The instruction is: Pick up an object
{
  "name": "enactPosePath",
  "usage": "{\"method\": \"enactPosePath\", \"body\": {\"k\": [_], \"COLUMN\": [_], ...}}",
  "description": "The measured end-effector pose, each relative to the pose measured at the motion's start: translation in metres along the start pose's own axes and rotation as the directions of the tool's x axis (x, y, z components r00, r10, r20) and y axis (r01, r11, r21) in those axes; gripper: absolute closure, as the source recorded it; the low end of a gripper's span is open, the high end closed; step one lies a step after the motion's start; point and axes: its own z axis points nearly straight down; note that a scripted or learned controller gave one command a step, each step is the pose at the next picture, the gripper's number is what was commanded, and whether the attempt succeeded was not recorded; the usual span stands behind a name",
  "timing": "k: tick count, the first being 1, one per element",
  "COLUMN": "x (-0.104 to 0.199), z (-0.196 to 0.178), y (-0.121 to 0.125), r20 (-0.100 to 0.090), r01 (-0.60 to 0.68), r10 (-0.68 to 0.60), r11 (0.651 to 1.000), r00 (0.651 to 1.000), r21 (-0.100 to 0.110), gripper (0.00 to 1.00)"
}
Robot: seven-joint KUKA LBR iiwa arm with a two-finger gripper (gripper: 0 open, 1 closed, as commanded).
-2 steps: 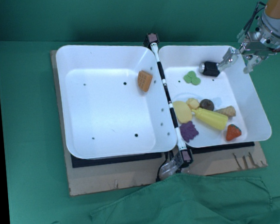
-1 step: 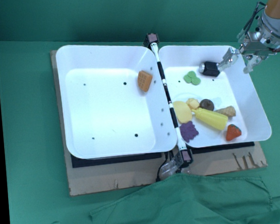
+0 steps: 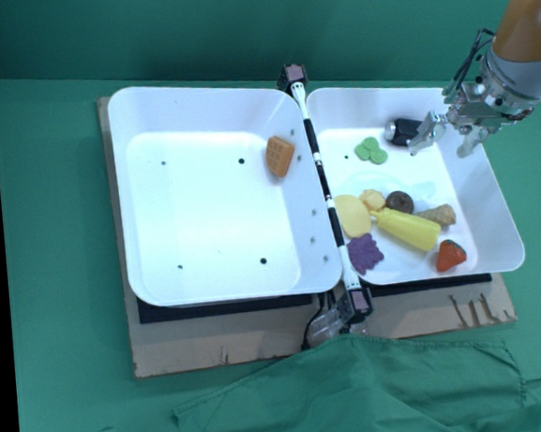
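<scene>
Green cloth covers the bench [image 3: 55, 229]; a cardboard sheet [image 3: 170, 360] lies on it under two white bins.

**Position.** The gripper [image 3: 466, 132] hangs over the far right corner of the right bin [image 3: 498, 209], above the wall and well apart from most of the toys. I see nothing held in it. Open or closed: I cannot tell from where I stand.

**Candidates.** All are toys, and none is lifted yet.
- The green pea cluster [image 3: 372, 151] lies alone on the floor of the right bin and is nearest the gripper.
- The others crowd the near half of that bin.
- The orange waffle [image 3: 280, 155] sits in the left bin [image 3: 126, 176], against the wall by the divide.

**Risks (my judgement).**
- The near group is packed. The yellow slice [image 3: 351, 215], small yellow lump [image 3: 373, 199], brown doughnut [image 3: 400, 202] and yellow corn cob [image 3: 408, 228] touch or nearly touch. A descent there could catch two pieces, or shove one aside and close on nothing.
- The pea cluster looks flat and low, so a grasp may skid over it.
- The red strawberry [image 3: 450, 255] lies near the right wall, leaving little room on that side.
- The waffle leans on a wall, which gives the same trouble.
- A straight drop from the present position could clip the bin wall.

**Count.**
- Bins: two.
- Left bin: one waffle.
- Right bin: eight in all. These are one pea cluster, one yellow slice, one small lump, one doughnut, one corn cob, one tan piece [image 3: 438, 214], one purple grape bunch [image 3: 365, 252] and one strawberry.
- Total: nine toys.
</scene>
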Motion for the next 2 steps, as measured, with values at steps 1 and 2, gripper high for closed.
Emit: {"method": "enactPosePath", "body": {"k": [1, 2], "x": [-0.006, -0.008], "z": [0.043, 0.090], "y": [0.004, 0.007], "r20": [0.000, 0.003], "r01": [0.000, 0.001], "r10": [0.000, -0.001], "r11": [1.000, 1.000], "r00": [1.000, 1.000], "r21": [-0.001, -0.010], "gripper": [0.00, 0.00]}}
